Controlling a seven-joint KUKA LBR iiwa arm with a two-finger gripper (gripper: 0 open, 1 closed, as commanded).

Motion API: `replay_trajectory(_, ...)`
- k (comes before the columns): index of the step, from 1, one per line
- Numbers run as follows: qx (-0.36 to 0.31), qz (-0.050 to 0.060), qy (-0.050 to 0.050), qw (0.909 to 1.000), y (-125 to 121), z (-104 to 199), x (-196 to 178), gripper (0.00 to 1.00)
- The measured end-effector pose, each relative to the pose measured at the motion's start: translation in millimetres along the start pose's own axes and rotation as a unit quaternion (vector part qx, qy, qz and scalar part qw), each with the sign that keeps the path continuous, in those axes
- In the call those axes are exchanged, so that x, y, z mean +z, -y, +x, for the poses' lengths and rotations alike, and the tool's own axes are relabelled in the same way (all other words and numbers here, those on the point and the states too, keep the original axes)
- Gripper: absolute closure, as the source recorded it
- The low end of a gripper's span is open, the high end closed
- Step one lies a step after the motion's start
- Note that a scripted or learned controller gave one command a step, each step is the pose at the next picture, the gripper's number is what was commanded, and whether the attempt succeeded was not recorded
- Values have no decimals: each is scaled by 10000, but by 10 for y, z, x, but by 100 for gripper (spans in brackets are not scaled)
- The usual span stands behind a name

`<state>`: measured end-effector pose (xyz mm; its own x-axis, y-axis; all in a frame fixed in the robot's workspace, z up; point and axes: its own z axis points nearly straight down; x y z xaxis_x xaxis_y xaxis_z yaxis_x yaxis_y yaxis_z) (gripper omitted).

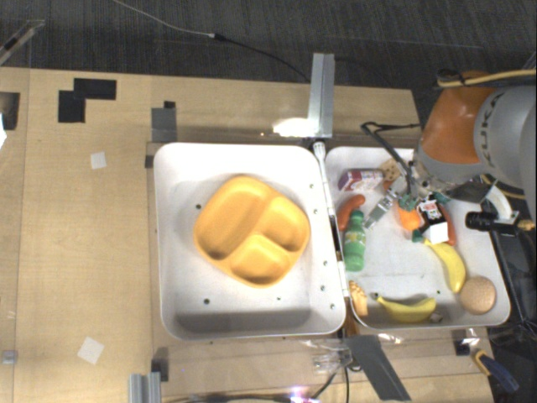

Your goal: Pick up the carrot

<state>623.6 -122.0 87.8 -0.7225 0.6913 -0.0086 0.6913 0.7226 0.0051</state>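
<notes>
1. Lowest in the frame, along the bottom wall of the right bin, lie a curved yellow banana and a round tan bun-like piece; smooth, rounded toy food of this kind probably slid to the wall.
2. Just above, a second banana slants up toward the gripper, touching the clutter beneath it.
3. At middle right, the carrot shows as a small orange wedge directly under the gripper, with a black-and-white tag or part just beside it. Whether the gripper is closed on the carrot or standing apart from it cannot be told; the wrist hides it.
4. Left of that, a green bottle and a red-orange sausage-like piece lie against the bin's left wall.
5. In the centre of the frame, the left bin holds a glossy yellow divided plate with three moulded wells.
6. Near the right bin's upper wall sits a dark red packet.
7. Farthest, at upper right, the arm's orange band and grey link lean in over the bin, apparently to bring the wrist down over the carrot.
</notes>
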Motion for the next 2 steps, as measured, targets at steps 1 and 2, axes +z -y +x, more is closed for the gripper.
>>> replay_trajectory(1,1104,8,-18,9939,95,158,-172,0)
replay_trajectory(2,1326,-6,7,9912,241,490,-13,0)
